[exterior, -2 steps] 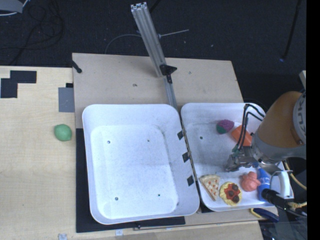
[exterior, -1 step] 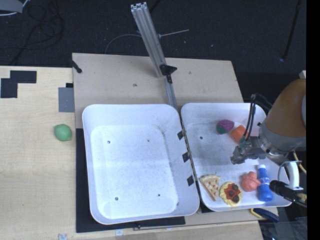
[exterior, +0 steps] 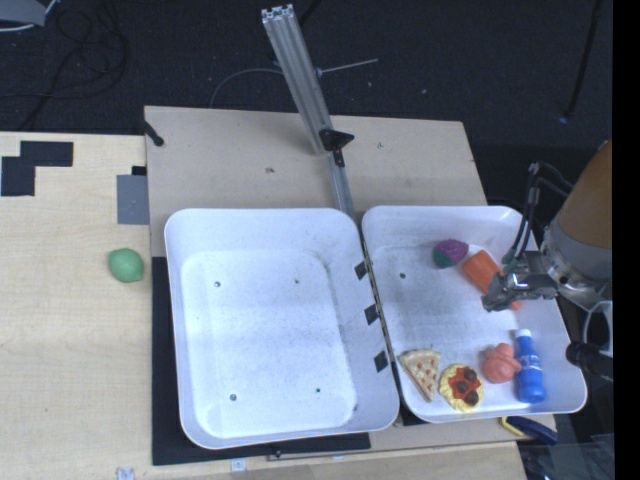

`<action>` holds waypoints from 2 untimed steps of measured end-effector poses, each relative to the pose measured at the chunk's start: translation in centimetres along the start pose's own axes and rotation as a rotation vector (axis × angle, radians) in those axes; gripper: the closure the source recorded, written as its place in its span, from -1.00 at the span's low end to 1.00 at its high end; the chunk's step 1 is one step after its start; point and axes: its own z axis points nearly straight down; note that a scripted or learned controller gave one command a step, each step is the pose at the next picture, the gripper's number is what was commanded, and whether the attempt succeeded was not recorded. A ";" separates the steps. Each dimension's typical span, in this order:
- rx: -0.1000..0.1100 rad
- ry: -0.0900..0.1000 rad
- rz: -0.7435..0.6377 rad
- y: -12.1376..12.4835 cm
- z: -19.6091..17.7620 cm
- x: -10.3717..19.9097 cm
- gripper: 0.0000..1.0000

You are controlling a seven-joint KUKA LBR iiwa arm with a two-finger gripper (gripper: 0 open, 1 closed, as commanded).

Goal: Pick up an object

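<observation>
No brand, label or writing can be read on any thing here.

There are two white bins on the counter (exterior: 70, 308). The left bin (exterior: 262, 328) is in the middle of the frame and the right bin (exterior: 420, 288) is just beside it, at the right; black clips join them along the shared edge.

In the right bin I count six things. A purple and green toy vegetable (exterior: 450, 253) lies in the upper part. An orange block (exterior: 481, 269) is just to the right of it, touching or almost touching. In the lower part, near the front wall, lie one pizza slice toy (exterior: 421, 371), one round toy with red and yellow on it (exterior: 461, 387), one pink lump (exterior: 498, 362) and one blue bottle with a white cap (exterior: 527, 367). The pink lump and the bottle are side by side.

Outside the bins, one green ball (exterior: 126, 265) lies on the counter at the left of the frame. One metal bar (exterior: 302, 73) goes at a slant from the top middle down to the bins.

The arm comes in from the right edge, and the jaws (exterior: 503, 293) are over the right side of the right bin, just right of and below the orange block. I cannot tell how far open the jaws are, or if they have hold of anything.
</observation>
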 end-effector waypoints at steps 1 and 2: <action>0.001 0.000 0.000 0.8 -4.6 -0.3 1.00; 0.004 0.002 -0.004 0.1 -5.1 4.2 1.00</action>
